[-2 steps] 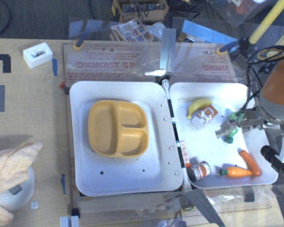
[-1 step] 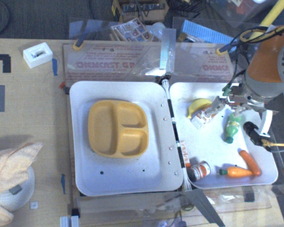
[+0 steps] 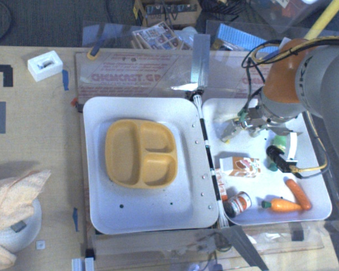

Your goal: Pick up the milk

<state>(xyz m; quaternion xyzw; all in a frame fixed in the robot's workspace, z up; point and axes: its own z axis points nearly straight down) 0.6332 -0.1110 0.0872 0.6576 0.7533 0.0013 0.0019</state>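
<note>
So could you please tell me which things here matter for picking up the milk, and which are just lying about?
For the job:
- milk carton, lying flat in the right bin
- hand, above that bin's far end

Lying about:
- two carrots
- can
- green-capped bottle
- yellow divided plate, left bin

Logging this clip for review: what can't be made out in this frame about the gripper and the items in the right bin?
- Gripper: too small and blurred in the camera view to tell its finger state.
- Milk carton: label print too small to read.
- Green item: partly covered by the arm's wrist; identity unclear.
- Can: label unreadable.
</note>
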